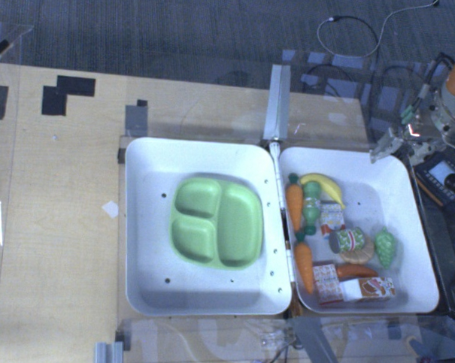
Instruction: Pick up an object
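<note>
Status: nothing is lifted yet; the whole pick remains. The end effector (pixel 395 144) is seen just beyond the far right corner of the right bin (pixel 418 215), seemingly empty; its opening cannot be told. Nearest candidate: banana (pixel 325 186), inside that bin's far end, long axis lying crosswise.

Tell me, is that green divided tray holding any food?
Empty. The green divided tray lies alone in the left bin, its compartments bare; the toy food sits in the right bin.
</note>
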Motion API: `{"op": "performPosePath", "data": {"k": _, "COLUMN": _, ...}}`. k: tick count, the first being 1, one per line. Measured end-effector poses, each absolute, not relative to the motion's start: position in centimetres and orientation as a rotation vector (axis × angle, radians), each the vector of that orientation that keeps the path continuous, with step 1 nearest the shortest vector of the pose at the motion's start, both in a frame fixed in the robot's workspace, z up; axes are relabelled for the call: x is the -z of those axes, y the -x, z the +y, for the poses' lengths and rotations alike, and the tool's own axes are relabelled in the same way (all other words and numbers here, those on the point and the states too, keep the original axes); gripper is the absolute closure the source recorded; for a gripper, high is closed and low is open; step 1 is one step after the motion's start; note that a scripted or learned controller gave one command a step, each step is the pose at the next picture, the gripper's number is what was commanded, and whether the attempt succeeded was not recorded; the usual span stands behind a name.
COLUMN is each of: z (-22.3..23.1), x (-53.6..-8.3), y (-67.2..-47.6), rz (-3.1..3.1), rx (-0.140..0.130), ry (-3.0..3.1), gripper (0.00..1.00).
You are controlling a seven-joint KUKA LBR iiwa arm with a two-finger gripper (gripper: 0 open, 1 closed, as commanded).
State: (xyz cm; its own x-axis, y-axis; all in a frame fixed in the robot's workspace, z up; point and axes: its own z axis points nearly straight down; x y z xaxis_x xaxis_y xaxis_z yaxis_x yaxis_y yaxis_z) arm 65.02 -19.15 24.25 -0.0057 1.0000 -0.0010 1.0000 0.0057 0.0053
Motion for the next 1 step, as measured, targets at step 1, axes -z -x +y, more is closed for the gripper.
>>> {"op": "performPosePath", "data": {"k": 1, "z": -11.4, "x": -12.71, "y": -67.0, "rz": 2.19, "rx": -0.005, "ry": -2.249, "gripper": 0.0}}
